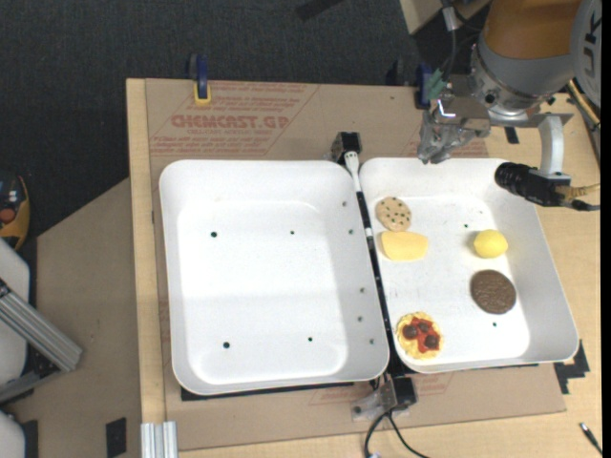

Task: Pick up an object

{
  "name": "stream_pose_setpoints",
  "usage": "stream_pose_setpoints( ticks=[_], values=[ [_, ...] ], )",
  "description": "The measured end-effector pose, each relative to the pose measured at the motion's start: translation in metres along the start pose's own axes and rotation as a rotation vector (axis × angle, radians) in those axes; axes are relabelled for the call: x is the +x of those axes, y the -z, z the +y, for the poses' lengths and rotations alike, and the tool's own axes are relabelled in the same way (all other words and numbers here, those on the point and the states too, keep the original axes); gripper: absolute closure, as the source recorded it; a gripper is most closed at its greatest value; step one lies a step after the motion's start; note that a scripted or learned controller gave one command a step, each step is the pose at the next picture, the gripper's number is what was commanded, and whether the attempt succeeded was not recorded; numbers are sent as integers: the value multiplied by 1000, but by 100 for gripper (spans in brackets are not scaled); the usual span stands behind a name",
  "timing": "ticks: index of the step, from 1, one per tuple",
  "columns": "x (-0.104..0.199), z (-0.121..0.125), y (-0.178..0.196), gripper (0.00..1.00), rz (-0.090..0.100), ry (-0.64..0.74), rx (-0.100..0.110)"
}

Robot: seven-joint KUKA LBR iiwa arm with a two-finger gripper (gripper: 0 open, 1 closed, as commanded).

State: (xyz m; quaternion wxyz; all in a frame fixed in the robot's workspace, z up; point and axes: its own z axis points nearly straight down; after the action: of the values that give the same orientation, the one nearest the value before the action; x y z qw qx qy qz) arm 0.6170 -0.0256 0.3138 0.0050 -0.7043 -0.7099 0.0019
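Cookie (pixel 392 214) touching yellow wedge (pixel 405 246)

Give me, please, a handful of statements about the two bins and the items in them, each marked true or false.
1. Every food item lies in the right bin. True.
2. The chocolate chip cookie lies beside the yellow wedge. True.
3. The hand grips the dark brown disc. False: the hand is up at the bin's far rim, apart from the disc.
4. The small pizza sits in the far corner. False: it lies by the near edge.
5. The yellow ball lies in the left bin. False: right bin.
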Motion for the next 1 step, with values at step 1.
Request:
stream_pose_setpoints(
  ticks=[1],
  values=[
    [60,6,163,100,-2,1,-32]
  ],
)
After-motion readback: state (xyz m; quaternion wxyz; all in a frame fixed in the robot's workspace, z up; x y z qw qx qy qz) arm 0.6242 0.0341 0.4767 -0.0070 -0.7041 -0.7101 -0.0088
